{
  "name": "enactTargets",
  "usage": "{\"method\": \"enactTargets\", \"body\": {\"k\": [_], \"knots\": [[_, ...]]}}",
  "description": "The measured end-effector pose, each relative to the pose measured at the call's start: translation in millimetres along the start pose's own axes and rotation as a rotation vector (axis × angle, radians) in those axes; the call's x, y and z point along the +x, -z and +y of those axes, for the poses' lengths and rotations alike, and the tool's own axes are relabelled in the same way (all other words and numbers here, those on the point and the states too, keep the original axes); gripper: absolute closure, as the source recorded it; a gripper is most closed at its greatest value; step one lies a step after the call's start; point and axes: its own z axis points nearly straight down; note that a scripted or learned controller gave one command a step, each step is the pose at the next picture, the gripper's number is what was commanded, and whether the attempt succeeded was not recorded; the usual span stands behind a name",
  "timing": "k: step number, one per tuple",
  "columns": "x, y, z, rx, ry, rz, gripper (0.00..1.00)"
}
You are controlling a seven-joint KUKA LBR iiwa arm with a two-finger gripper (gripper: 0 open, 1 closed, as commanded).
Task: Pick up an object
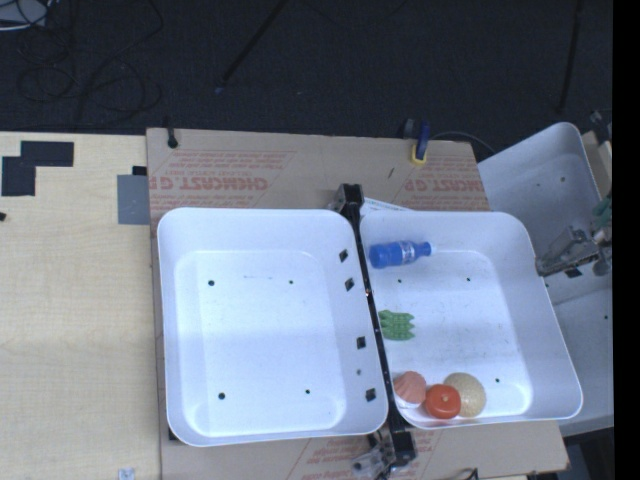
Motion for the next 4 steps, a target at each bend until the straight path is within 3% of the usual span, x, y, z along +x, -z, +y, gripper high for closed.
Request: {"method": "enactTargets", "body": {"k": [1,2,3,4], "knots": [[-1.4,42.1,-41.2,-0.003,-0.002,-0.002,0.0],[2.0,-89.5,11.5,0.01,0.005,0.004,0.0],[-0.6,-71.7,10.7,0.003,0.001,0.001,1.0],[80.3,-169.6,-21.1,0.014,0.005,0.008,1.0]]}}
